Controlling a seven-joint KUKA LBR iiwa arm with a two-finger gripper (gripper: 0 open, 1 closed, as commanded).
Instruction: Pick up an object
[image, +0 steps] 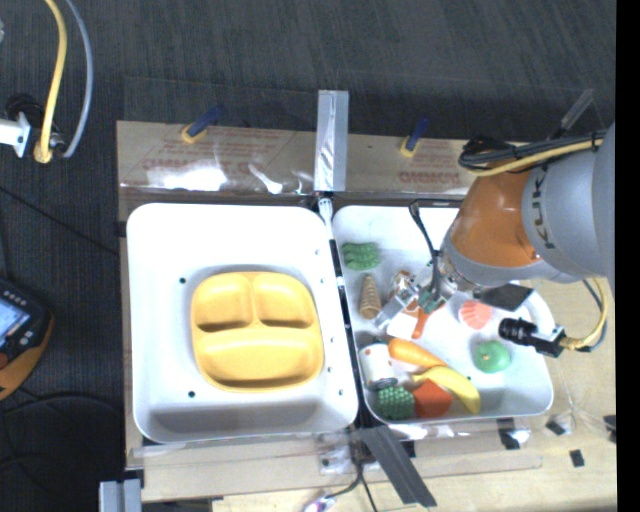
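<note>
Grey arm overhangs right bin; tool low among toys, carrot just below it, lying crosswise. Tool opening: cannot tell.

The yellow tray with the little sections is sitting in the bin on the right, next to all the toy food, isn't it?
Not quite. The camera view shows the yellow tray with the little sections sitting in the left bin, alone. All the toy food, like the banana and carrot, is in the right bin.

Toys crowd the right bin's front; its back corner stays open.
</note>
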